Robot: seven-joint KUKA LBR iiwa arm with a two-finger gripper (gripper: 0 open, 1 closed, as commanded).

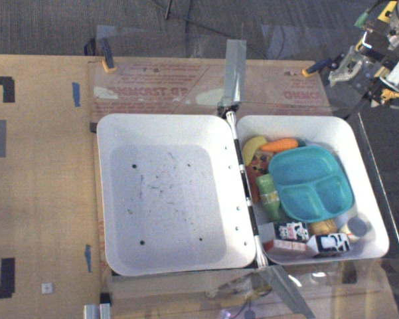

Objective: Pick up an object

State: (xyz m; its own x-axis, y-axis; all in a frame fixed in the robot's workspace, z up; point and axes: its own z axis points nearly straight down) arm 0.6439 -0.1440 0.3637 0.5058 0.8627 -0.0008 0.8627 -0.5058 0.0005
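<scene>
The right bin (366, 157) holds a pile of toys. A teal divided plate (312, 181) lies on top in the middle. At its upper left are a yellow banana (253, 148) and an orange carrot (279, 145), with a green piece (269, 196) below them. Two black-and-white cartons (292, 231) (332, 242) and a pink box (287, 246) lie along the near wall. My gripper (358, 55) hangs at the top right, beyond the right bin's far corner and well above the bench.
The left bin (106, 178) stands beside the right one, with a metal divider strip (234, 78) running back from where they meet. Brown cardboard (40, 178) covers the bench to the left. Orange clamps (107, 63) sit at the far edge.
</scene>
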